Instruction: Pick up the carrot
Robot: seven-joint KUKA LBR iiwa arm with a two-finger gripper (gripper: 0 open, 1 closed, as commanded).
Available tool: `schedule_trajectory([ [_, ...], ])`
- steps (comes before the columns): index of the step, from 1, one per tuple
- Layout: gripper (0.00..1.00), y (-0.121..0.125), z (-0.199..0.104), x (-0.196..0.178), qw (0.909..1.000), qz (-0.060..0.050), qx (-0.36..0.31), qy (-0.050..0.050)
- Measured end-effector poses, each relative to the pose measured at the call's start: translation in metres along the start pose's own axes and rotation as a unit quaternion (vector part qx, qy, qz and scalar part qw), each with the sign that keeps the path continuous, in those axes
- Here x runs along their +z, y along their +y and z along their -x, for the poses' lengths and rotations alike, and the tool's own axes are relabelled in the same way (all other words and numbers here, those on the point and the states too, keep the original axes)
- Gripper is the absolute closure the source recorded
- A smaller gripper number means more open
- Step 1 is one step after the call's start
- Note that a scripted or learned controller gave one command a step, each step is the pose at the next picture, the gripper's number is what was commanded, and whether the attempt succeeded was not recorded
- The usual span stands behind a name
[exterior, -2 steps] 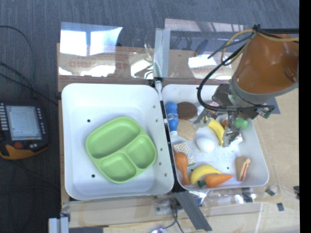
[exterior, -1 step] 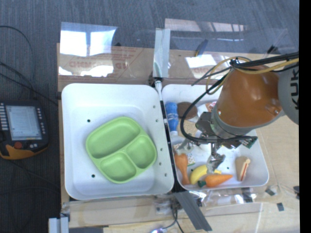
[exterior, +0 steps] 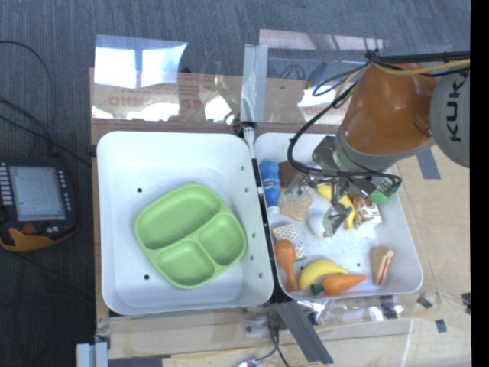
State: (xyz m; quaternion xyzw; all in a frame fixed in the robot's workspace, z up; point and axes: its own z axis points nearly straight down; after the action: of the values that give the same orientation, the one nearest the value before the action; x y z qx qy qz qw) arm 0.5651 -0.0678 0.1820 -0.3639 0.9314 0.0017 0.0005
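Note:
An orange carrot [exterior: 343,284] with a green stub lies along the front wall of the right bin [exterior: 409,239], just under a yellow banana [exterior: 321,269]. A second orange, carrot-like piece [exterior: 286,261] lies lengthwise near the bin's left wall. My gripper [exterior: 335,219] hangs below the orange wrist band over the middle of the right bin, among small toy foods. It is well behind the carrot and apart from it. Nothing shows in its grasp.
The left bin [exterior: 122,205] holds a green divided plate [exterior: 191,235]. In the right bin lie a blue bottle [exterior: 269,180], a hot dog [exterior: 381,264], a cracker-like piece [exterior: 296,205] and small yellow and red items [exterior: 359,209] beside the gripper. A teach pendant [exterior: 34,205] sits far left.

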Motion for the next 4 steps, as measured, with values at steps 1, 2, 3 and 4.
schedule_trajectory([
  [1,0.00,-0.073,0.046,-0.032,0.9999,-0.002,0.017,-0.001],
  [2,0.00,-0.017,0.019,-0.004,0.9993,0.001,0.036,0.001],
  [3,0.00,0.011,-0.079,0.057,0.9993,-0.002,0.037,0.000],
  [4,1.00,0.012,-0.077,0.051,0.9993,-0.001,0.036,0.000],
])
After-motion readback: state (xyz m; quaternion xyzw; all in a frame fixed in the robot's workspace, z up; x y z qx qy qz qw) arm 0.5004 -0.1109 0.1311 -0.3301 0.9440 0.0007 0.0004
